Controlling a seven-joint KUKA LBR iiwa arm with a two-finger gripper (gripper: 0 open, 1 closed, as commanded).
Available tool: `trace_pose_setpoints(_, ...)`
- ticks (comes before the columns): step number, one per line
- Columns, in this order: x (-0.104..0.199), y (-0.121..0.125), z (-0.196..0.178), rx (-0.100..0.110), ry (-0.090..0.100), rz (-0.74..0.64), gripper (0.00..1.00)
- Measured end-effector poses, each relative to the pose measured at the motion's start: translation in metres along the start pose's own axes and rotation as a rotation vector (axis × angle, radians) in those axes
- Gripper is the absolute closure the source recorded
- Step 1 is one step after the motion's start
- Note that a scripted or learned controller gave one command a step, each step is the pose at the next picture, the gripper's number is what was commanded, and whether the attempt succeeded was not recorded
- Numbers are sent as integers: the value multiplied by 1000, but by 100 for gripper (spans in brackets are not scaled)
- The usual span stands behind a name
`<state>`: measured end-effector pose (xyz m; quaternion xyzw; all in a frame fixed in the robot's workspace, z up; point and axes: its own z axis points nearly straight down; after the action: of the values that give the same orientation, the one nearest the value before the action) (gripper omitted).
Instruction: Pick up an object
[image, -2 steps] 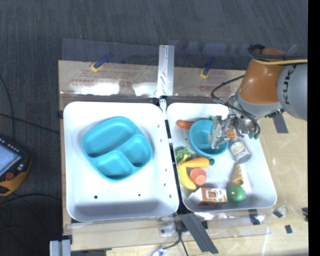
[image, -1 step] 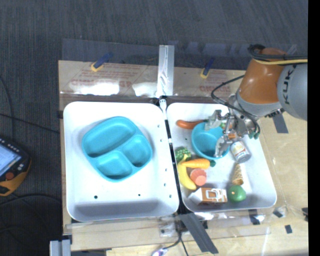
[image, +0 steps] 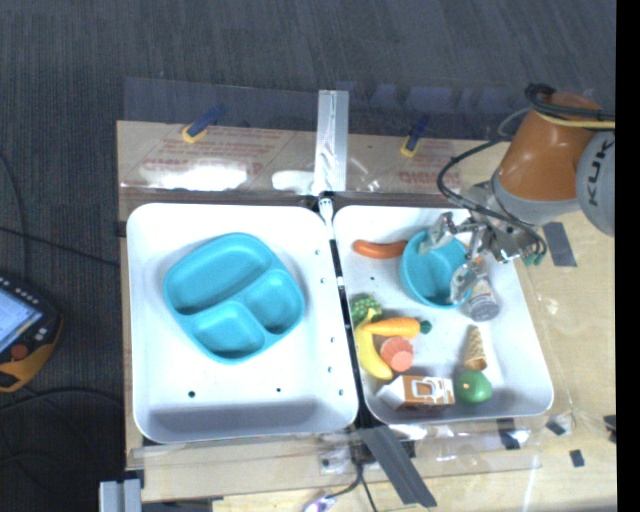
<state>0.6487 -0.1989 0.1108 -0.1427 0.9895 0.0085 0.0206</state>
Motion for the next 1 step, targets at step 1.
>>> trace_pose_setpoints(1, -34, 44, 17, 20, 23, 41, 0)
